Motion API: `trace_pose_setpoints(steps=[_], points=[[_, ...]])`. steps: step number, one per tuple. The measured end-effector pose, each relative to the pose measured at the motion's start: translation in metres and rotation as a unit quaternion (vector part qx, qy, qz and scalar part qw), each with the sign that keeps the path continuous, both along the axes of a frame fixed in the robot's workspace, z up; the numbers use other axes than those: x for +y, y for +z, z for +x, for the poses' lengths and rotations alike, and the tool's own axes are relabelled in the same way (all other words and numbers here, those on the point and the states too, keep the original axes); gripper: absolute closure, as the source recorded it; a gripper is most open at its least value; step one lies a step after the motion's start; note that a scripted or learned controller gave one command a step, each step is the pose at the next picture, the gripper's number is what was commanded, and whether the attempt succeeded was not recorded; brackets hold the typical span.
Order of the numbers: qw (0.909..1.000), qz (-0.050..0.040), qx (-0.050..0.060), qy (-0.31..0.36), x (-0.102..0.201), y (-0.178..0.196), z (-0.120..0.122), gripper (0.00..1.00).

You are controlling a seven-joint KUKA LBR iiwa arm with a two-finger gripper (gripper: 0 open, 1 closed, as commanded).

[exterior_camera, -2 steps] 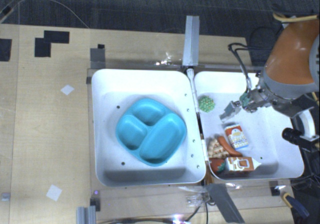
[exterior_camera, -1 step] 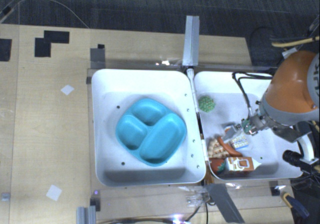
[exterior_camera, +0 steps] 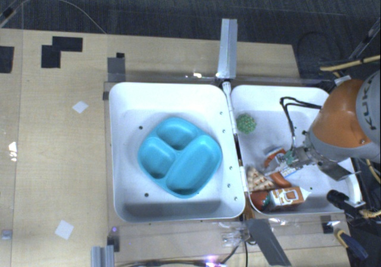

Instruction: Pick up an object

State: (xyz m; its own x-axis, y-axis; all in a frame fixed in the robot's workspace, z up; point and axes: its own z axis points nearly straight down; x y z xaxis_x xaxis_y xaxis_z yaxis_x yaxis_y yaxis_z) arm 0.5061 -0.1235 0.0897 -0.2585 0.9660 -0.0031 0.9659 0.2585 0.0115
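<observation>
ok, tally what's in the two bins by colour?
Blue: 1, the blue three-compartment plastic plate in the left bin
Green: 1, the green spiky ball in the right bin
Red/orange: 2, the red-orange piece and the orange-labelled packet
Tan: 1, the tan knobbly piece
Total: 5

- The arm (exterior_camera: pixel 348 120) is cut off by the right edge, so just its orange band and part of the grey wrist show.
- The gripper (exterior_camera: pixel 290 161) is small and lies against the clutter; its fingers cannot be made out.
- The right bin (exterior_camera: pixel 268 102) has its far right wall hidden under the arm.
- The pile of objects (exterior_camera: pixel 275 185) in the right bin's lower part overlaps; individual items are hard to tell apart, and the label on the orange packet (exterior_camera: pixel 287 196) is too small to read.
</observation>
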Motion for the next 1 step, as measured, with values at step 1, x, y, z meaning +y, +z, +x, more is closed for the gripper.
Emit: trace_pose_setpoints(steps=[1], points=[[1.0000,-0.0009,-0.003,0.001,0.0001,0.0107,0.0020,1.00]])
